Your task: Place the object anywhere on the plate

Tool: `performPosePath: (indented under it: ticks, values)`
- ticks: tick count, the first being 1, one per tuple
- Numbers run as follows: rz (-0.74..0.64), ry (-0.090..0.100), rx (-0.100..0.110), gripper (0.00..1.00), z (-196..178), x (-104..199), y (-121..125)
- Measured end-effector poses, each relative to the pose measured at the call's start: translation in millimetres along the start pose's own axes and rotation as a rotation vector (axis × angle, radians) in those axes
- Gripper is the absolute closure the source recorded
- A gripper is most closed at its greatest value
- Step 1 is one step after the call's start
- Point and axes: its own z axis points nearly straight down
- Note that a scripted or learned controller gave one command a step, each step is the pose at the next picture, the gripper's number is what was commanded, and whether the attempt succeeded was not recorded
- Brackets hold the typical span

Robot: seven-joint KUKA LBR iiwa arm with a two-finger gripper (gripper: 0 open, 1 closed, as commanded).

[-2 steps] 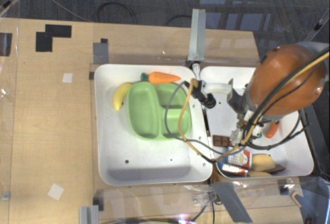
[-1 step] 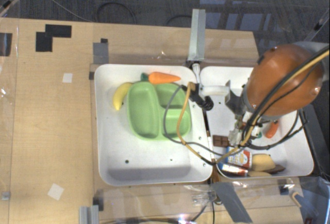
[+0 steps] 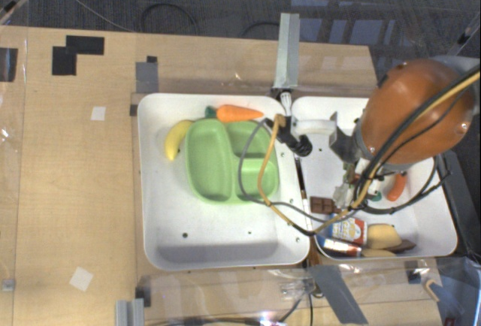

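Observation:
A green divided plate (image 3: pixel 225 159) lies in the left bin (image 3: pixel 173 234). A yellow banana (image 3: pixel 176 138) rests against its left rim and an orange carrot (image 3: pixel 239 113) lies at its far edge. My arm's orange band (image 3: pixel 417 110) hangs over the right bin (image 3: pixel 323 110). Beneath it the gripper (image 3: pixel 351 193) points down near the bin's front left, just above a brown chocolate piece (image 3: pixel 322 205) and a small printed carton (image 3: pixel 347 230). The arm and cables hide most of the gripper.
Black and yellow cables (image 3: pixel 263 167) loop from the arm across the plate's right half. In the right bin's front corner lie a pale yellow item (image 3: pixel 382 235) and an orange-red piece (image 3: pixel 395 185). A grey post (image 3: pixel 286 50) stands behind the bins.

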Motion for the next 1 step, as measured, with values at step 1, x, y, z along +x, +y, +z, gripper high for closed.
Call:
performPosePath:
  ticks: [1]
  values:
    - [-0.017,-0.003,-0.002,1.00,10.3,11.1,-9.5]
